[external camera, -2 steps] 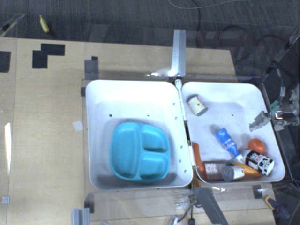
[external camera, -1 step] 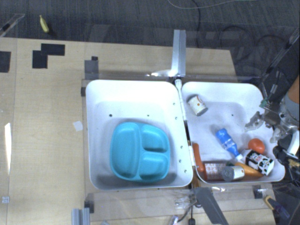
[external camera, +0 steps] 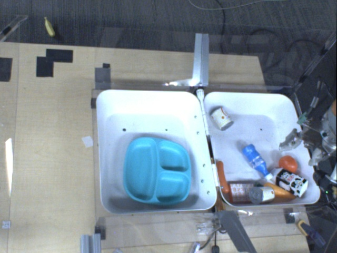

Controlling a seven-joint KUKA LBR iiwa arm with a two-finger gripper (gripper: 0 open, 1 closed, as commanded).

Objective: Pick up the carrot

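The carrot (external camera: 281,191) is a slim orange piece lying along the front wall of the right bin (external camera: 239,103). It is partly covered by a black-and-white carton (external camera: 292,183) and by the grey cap of a brown bottle (external camera: 245,192). My gripper (external camera: 298,137) hangs at the right rim of that bin, up and to the right of the carrot and clear of it. Nothing can be seen held in it.
The right bin also holds a blue bottle (external camera: 255,159), an orange ball (external camera: 288,163), a white cup (external camera: 221,118) on its side and a reddish strip (external camera: 221,176) by the left wall. A blue divided plate (external camera: 156,169) lies in the left bin (external camera: 110,141).
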